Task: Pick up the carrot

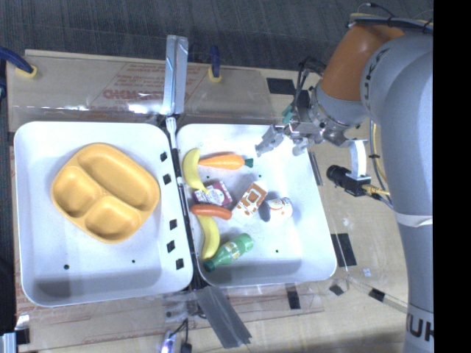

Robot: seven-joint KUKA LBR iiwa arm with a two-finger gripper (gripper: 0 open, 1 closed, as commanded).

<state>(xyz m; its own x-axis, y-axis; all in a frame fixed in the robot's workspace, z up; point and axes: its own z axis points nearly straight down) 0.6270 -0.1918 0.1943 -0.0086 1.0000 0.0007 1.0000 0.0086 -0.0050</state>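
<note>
An orange carrot (221,161) with a green tip lies flat, lengthwise across the far part of the right bin (313,259). Its green end points right.

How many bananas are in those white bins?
2, both in the right bin along its left wall: one banana near the top beside the carrot, the other banana lower down, just above the green bottle. None seems hidden.
</note>
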